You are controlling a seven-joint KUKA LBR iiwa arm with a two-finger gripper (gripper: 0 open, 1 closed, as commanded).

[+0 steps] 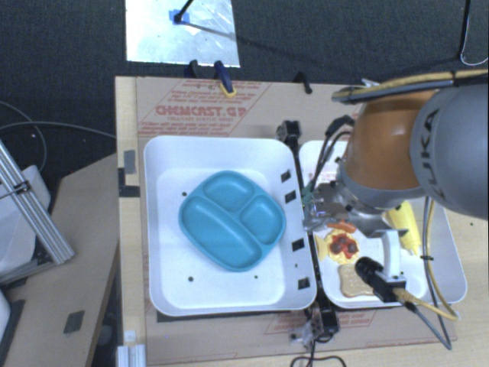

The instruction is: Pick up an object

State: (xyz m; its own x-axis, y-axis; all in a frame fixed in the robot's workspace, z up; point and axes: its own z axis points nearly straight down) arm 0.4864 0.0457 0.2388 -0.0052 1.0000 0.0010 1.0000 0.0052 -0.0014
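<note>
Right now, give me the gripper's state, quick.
Gripper: cannot be told. It sits low over the right bin, above the toy food, with the arm covering it from above.

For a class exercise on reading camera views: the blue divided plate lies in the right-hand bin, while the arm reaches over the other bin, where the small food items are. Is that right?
Not quite. The camera view shows the blue divided plate in the left-hand bin, not the right-hand one. The rest holds: the arm reaches over the other bin, where the small food items lie.
</note>
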